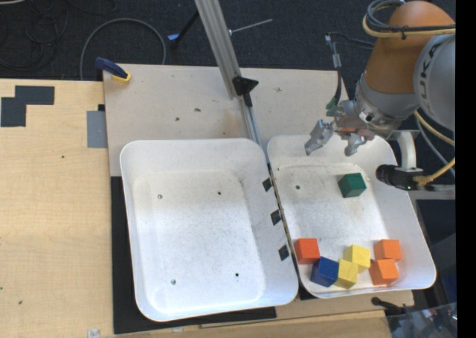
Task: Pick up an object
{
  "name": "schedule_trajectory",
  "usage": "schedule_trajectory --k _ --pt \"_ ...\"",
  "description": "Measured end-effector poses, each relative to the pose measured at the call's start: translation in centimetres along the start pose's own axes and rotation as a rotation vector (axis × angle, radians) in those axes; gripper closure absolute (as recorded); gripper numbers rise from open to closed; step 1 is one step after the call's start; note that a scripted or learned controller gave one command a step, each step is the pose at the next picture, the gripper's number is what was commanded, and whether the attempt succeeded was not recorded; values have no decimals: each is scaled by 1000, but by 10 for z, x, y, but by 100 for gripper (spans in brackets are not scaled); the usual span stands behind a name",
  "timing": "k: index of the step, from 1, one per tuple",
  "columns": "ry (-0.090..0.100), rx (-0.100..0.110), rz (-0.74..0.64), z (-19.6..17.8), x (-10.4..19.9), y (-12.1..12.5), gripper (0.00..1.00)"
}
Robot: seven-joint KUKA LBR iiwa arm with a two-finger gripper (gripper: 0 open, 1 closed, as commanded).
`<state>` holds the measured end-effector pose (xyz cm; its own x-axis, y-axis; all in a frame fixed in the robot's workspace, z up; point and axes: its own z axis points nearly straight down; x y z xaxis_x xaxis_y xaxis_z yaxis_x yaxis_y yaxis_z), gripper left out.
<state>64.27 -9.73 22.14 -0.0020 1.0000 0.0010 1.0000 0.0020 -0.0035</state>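
Lowest in your frame, in the right bin (416, 277): blue block (324, 271), two yellow blocks (355, 257), three orange blocks (306, 249), clustered at its lower edge. Green block (352, 185) sits alone mid-bin, apart from them. Your tool (336, 141) hangs over the bin's upper rim, above the green block, fingers spread, gripping nothing. Left bin (141, 173) lies alongside on the counter (171, 98).
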Motion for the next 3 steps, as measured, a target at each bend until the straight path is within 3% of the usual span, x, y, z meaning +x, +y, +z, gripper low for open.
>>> schedule_trajectory --k 1,2,3 --pt "-4 -2 5 18 -57 12 0" --pt "-2 -4 1 -1 -65 21 0" --pt "-2 -2 -2 -11 -64 21 100"
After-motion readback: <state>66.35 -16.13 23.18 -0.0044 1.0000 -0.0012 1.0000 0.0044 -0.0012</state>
